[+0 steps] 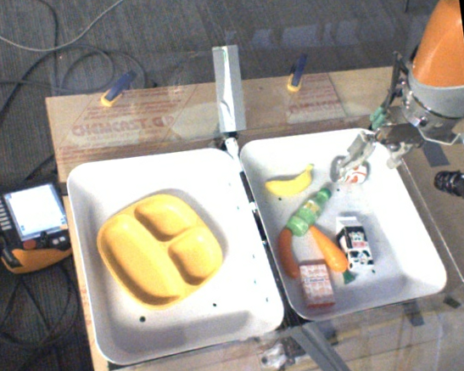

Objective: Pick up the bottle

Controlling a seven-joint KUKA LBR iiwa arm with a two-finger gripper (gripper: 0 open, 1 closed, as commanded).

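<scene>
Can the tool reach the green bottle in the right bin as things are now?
Probably yes. The tool hangs just beyond the green bottle, whose top side is uncovered; the carrot and banana crowd its sides.

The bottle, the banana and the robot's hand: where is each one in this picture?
bottle (pixel 309 211): camera view, middle of its green body, in the right bin.
banana (pixel 290 182): camera view, middle of its yellow curve, upper left of the right bin.
hand (pixel 350 162): camera view, between its fingertips, just right of the bottle's cap.

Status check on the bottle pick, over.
Gripper over right bin, holding nothing. Green bottle lying loose below it. Banana, carrot crowd it.
</scene>
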